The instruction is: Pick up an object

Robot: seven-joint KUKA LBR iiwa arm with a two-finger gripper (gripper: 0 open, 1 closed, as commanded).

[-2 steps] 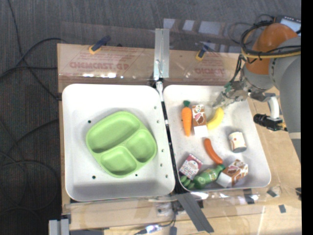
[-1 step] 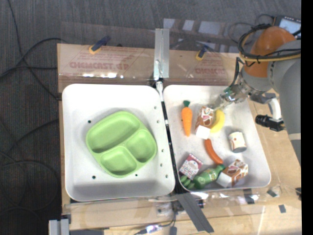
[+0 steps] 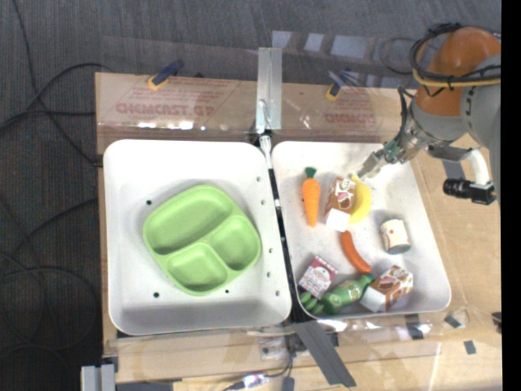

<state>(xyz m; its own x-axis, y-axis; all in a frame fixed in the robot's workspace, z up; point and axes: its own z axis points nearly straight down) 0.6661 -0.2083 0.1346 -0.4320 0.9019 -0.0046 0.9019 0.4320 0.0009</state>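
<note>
We see the gripper (image 3: 368, 166) low in the right bin (image 3: 427, 218), tips just beside the banana (image 3: 361, 199); its finger state we cannot tell.

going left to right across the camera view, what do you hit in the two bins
Green three-compartment plastic plate in the left white bin → orange toy carrot in the right white bin → yellow toy banana → small white cylinder with a brown mark.
</note>
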